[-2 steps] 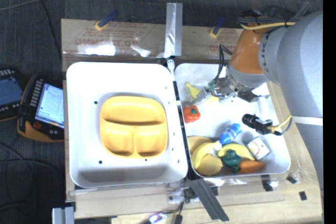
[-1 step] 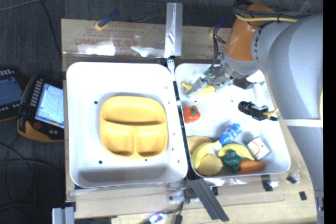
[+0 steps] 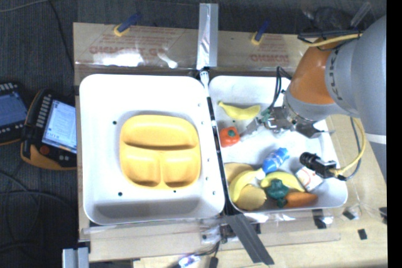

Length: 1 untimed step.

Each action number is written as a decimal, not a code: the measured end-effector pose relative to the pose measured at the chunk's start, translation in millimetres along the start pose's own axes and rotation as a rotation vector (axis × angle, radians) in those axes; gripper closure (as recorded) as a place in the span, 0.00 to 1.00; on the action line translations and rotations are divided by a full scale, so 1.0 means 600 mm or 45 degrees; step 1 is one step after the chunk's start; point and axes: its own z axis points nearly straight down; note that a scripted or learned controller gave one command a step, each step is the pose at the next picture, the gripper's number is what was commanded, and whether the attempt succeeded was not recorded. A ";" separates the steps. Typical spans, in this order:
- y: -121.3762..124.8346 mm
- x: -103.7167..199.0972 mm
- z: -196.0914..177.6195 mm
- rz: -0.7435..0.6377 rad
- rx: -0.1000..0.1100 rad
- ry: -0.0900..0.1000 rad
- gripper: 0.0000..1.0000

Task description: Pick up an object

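Observation:
My gripper (image 3: 265, 120) hangs low over the upper middle of the right bin (image 3: 333, 198), just right of a yellow banana (image 3: 239, 111). A red tomato with a green top (image 3: 229, 135) lies below and left of the gripper, against the bin's left wall. Lower down lies a small blue bottle (image 3: 274, 160). Along the front of the bin sit a pale yellow rounded fruit (image 3: 244, 191), a yellow lemon-like piece (image 3: 281, 180), a dark green item (image 3: 276, 193) and an orange carrot (image 3: 300, 199). Nothing is seen in the gripper's grasp.
The left bin (image 3: 100, 110) holds a yellow divided tray (image 3: 160, 149). A ridge (image 3: 213, 141) separates the two bins. The grey arm with its orange band (image 3: 311, 81) covers the right bin's upper right. A handheld pendant (image 3: 44, 128) lies off the bench at left.

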 end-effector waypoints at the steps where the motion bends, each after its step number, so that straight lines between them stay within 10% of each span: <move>1: 0.131 0.032 0.003 -0.190 -0.003 0.000 0.00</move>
